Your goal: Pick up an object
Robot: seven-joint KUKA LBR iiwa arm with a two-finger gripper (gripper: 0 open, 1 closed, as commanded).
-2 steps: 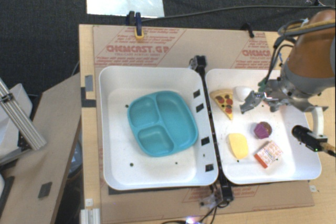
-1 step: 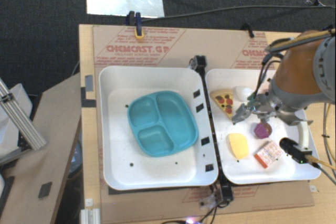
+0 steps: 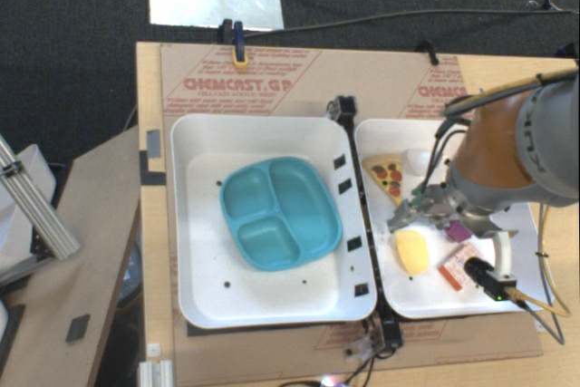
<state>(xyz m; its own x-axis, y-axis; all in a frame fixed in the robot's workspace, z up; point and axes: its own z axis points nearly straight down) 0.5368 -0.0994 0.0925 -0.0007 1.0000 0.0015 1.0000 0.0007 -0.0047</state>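
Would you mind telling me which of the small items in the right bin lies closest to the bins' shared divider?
The pizza slice toy. It lies beside the divider, while the yellow lemon-like piece and the red-orange packet sit further right.

bench [image 3: 149,222] is light wood, topped with a brown CHEMCAST-printed sheet [image 3: 272,77]; two shallow white bins on the sheet, touching side by side: left bin [image 3: 195,285], right bin [image 3: 426,308]; blue-and-yellow clamp [image 3: 237,43] grips the sheet's far edge

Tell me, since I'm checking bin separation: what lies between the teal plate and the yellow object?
The black divider between the bins, in the camera view, separates teal plate from yellow object.
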